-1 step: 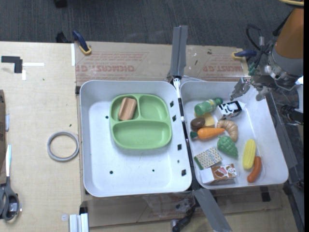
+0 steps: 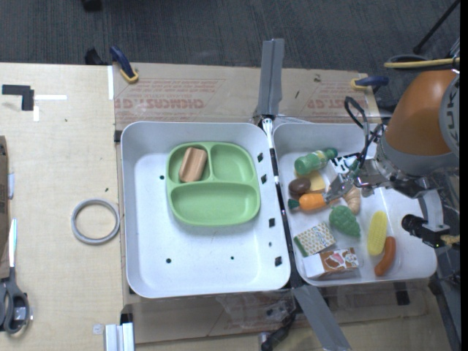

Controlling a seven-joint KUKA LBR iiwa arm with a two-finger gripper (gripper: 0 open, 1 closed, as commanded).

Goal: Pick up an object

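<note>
The right bin (image 2: 417, 269) holds several toy foods: a green bottle (image 2: 316, 159), a brown piece (image 2: 298, 187), an orange carrot (image 2: 312, 202), green broccoli (image 2: 344, 221), yellow corn (image 2: 377, 232), a red-orange sausage (image 2: 385, 256), a small patterned packet (image 2: 314, 238) and a red box (image 2: 338, 262). My gripper (image 2: 342, 189) is low in this bin, just right of the carrot and above the broccoli, beside a tan piece (image 2: 355, 199). Nothing is visibly lifted in it.
The left bin (image 2: 146, 262) carries a green divided plate (image 2: 213, 199) with a tan bun (image 2: 192, 164) in its upper left compartment. On the bench to the left lie a tape ring (image 2: 96, 220) and scissors (image 2: 13, 302). The arm's orange band (image 2: 420, 112) hangs over the right bin's far right.
</note>
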